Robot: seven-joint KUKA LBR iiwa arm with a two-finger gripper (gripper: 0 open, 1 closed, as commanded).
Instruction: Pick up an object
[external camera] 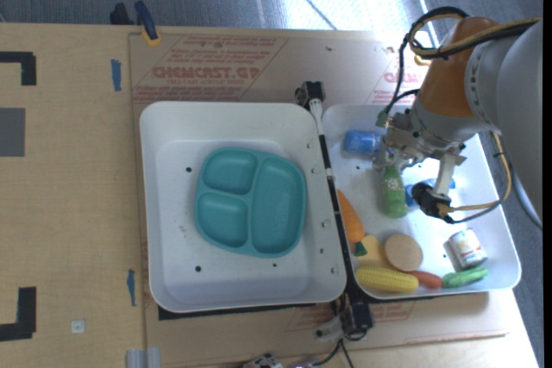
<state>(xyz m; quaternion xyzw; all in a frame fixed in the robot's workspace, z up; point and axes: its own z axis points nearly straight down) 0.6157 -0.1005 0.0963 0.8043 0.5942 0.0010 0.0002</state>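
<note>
Camera view had the gripper (pixel 395 158) low in the right bin (pixel 504 267), just above the green bottle (pixel 394 190); whether its claw was spread or pinching could not be told. Crowding looked like the main risk: the blue cup (pixel 360 141) sat just left of the bottle, so a descent slightly off could nudge it or tip the bottle instead of seating it. Below the bottle lay a carrot (pixel 351 220), a tan disc (pixel 403 252), corn (pixel 387 278) and a small can (pixel 465 248). Left of the bottle, the left bin (pixel 164 185) held a teal divided plate (pixel 251 201).
</note>
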